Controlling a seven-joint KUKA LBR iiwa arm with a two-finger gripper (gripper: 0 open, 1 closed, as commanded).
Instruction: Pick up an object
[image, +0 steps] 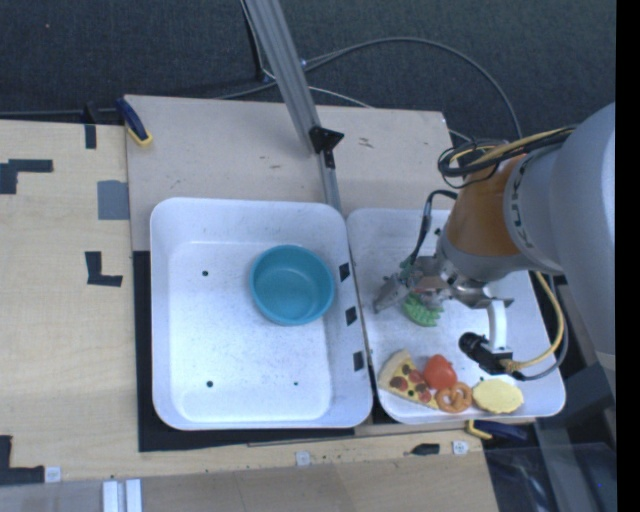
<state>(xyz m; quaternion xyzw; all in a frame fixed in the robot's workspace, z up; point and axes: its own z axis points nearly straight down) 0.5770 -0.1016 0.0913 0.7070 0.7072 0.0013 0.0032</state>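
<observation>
No text, label, brand, number or sign can be read anywhere in the view. The black tape pieces (97, 268) on the wooden bench (60, 330) are plain shapes without lettering. The two white bins (200, 225) carry only dark specks and small black clips, none forming letters or digits.

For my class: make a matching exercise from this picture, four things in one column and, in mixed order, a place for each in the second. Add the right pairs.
Things:
1. blue bowl
2. pizza slice
3. green object
4. yellow round piece

Places:
A. right bin, near right corner
B. left bin, near its middle
C. right bin, right under the claw
D. right bin, near edge, beside the divider

Pairs: 1-B, 2-D, 3-C, 4-A
</observation>
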